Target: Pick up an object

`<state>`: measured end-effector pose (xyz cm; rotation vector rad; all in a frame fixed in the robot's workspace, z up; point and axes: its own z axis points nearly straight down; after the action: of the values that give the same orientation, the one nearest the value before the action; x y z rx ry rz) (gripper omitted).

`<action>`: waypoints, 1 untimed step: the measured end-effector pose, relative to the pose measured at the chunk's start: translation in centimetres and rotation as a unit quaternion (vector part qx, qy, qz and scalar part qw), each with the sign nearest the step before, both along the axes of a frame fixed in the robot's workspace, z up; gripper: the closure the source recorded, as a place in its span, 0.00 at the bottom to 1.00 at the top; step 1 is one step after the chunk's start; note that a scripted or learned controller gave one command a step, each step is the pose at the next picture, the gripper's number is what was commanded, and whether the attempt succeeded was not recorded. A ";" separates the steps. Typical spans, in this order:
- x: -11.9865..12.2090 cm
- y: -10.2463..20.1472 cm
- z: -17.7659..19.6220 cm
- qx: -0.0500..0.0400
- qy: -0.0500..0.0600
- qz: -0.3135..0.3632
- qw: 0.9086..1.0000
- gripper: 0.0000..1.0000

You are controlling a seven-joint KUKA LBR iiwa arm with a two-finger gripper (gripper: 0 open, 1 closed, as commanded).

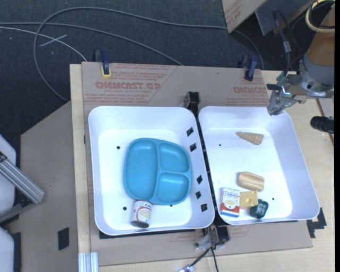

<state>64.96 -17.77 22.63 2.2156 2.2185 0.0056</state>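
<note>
Blue divided plate point(157, 171), white bins point(101, 159), tan bun point(251, 181), red/white can point(141, 213), dk green toy point(260, 209)

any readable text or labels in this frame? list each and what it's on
"CHEMCAST GP": red print on the brown board under the bins, above the left bin; last letters are faint.
"CHEMCAST": the same print, fainter, above the right bin.
Small can in the left bin: label with a picture, too small to read.
Red and white carton in the right bin: print too blurred to read.
Cardboard box at the top edge: marks unreadable.
</note>
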 end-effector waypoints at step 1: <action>0.1 0.0 -0.2 0.000 0.002 0.000 1.000 1.00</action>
<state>65.02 -17.76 22.41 2.2181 2.2209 0.0010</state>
